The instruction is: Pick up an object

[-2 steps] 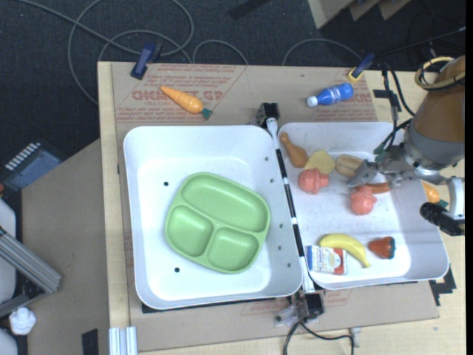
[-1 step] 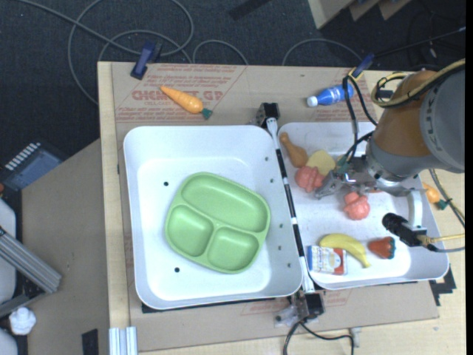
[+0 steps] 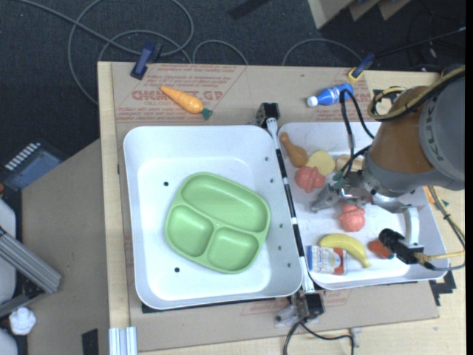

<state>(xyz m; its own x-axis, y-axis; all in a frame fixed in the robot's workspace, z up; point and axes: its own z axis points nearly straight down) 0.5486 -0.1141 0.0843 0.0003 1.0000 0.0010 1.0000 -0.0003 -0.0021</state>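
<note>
In the right bin (image 3: 414,272), one yellow banana (image 3: 347,246) is lying nearest, beside one small carton (image 3: 325,259). Behind it, two pinkish-red, knobbly fruits (image 3: 352,217) are sitting, possibly strawberries. The gripper (image 3: 330,196) is hovering between them; its finger spread I cannot tell.

Green tray (image 3: 216,222), yellow banana (image 3: 346,245), orange carrot (image 3: 185,100), white bins (image 3: 140,198).

Tabletop (image 3: 222,83) covered by printed cardboard. Two white bins (image 3: 140,198) set side by side. Toy carrot (image 3: 185,100) laid far left, blue-white bottle (image 3: 330,95) far right.
</note>
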